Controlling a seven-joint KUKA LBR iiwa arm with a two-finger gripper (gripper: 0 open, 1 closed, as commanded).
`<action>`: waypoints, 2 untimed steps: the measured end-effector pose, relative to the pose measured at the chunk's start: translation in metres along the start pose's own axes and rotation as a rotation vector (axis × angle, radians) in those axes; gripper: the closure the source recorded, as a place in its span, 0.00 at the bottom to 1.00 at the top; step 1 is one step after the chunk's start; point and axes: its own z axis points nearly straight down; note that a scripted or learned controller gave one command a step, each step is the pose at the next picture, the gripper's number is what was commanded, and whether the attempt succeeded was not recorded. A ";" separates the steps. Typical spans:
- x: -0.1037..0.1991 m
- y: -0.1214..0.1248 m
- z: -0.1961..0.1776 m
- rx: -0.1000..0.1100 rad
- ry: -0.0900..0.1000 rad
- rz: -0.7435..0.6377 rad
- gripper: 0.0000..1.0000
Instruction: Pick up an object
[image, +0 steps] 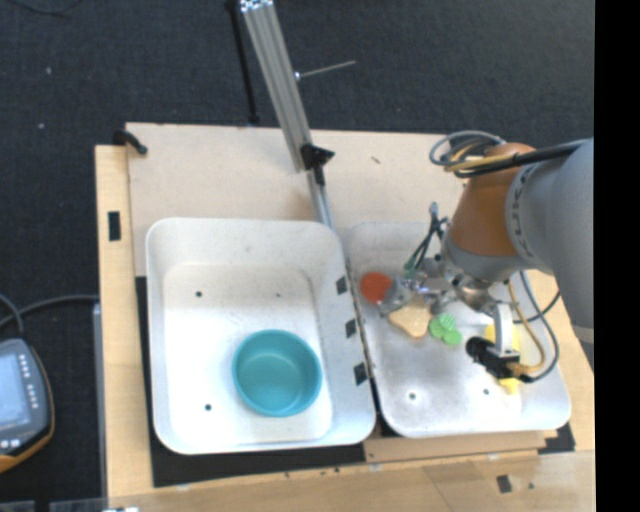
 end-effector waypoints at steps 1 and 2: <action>-0.001 0.001 -0.014 -0.006 0.001 0.006 1.00; 0.000 0.002 -0.057 -0.006 0.001 0.000 1.00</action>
